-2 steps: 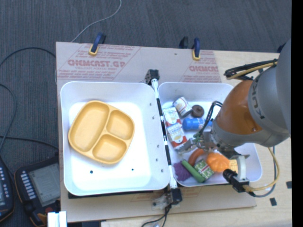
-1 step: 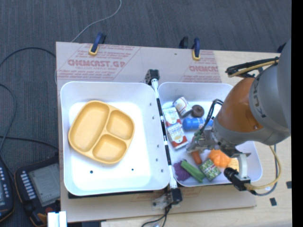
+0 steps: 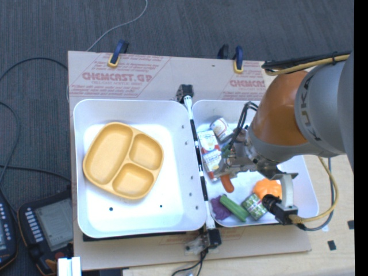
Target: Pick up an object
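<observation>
Looking down on a brown desk bearing two white bins, with a grey-and-orange robot arm reaching in from the right.

In the left bin, at the left of the frame, a yellow three-part plate lying flat. In the right bin, right of centre, a crowd of small things to pick from: a white can at the bin's upper left, a white-and-red packet just below it by the left wall, an orange-red stick below that. Along the lower edge, a purple piece, a green oblong touching it, a small green tin and, just above the tin, an orange ball. Pincer low over the packet and the stick, near mid-frame; impossible to tell whether spread or pressed together. Two blue-and-yellow clamps on the desk's upper edge.
</observation>
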Controlling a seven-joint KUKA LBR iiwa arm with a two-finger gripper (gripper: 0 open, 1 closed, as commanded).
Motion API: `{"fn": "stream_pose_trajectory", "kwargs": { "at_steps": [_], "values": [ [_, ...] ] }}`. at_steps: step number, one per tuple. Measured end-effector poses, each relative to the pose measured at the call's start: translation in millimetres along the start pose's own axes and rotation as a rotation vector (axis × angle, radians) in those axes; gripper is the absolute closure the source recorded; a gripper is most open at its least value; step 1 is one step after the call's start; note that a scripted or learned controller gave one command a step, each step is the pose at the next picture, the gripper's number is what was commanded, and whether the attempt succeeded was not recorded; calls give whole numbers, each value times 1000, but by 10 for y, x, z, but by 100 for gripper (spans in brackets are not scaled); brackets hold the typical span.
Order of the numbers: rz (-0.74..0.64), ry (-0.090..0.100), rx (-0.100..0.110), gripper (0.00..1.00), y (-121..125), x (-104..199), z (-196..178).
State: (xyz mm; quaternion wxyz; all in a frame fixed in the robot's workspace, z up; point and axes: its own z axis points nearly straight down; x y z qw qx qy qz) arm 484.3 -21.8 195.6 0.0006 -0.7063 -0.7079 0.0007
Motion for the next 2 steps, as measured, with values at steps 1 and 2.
{"fn": "stream_pose_trajectory", "kwargs": {
  "at_steps": [1, 2],
  "values": [
    [-1, -1, 2, 100, 9, 0, -86],
    [-3, -2, 3, 100, 20, 1, -173]
  ]
}}
